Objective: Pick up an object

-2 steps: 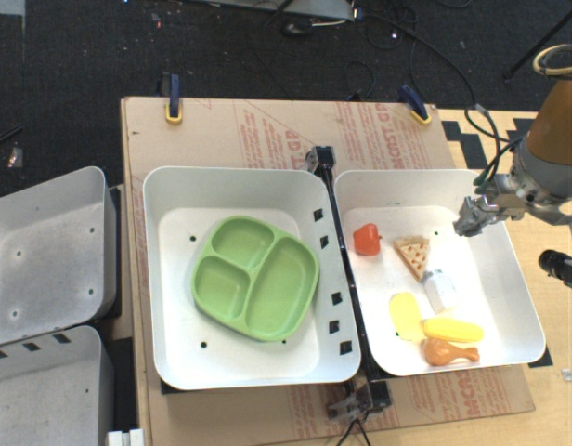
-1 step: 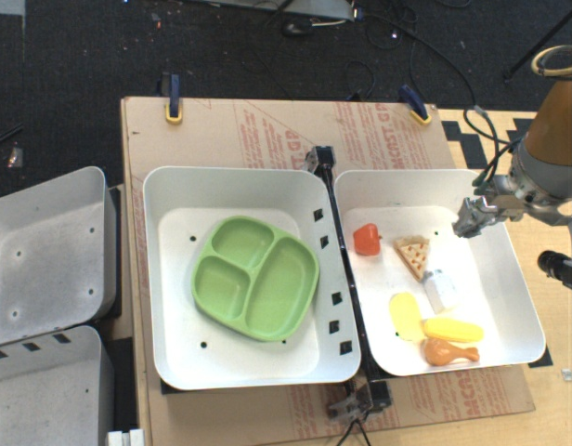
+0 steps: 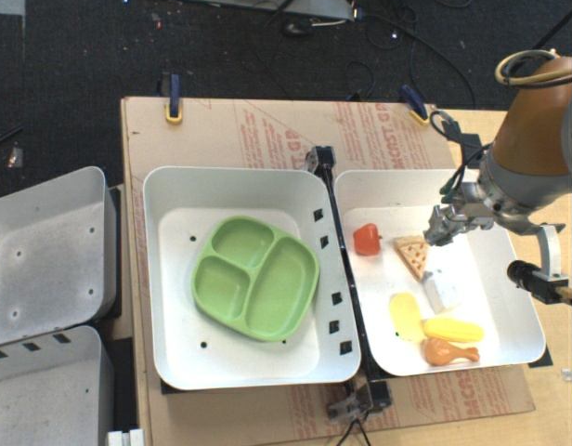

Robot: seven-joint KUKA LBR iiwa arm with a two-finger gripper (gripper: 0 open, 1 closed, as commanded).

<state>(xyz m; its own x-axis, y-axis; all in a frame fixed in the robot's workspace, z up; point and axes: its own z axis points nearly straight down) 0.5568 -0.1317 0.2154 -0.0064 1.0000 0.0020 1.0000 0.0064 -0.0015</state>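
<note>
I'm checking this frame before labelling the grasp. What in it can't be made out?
- Gripper, camera view: small and dark above the right white bin; whether its fingers are open or shut is unclear.
- Triangular pizza-slice toy: contact with the gripper cannot be judged from this slant.
- Small pale grey block: too washed out against the bin to identify.
- Grey and orange arm: cut off by the right edge.

Grey arm [image 3: 509,179], orange band, dark metal gripper [image 3: 441,228].
</note>
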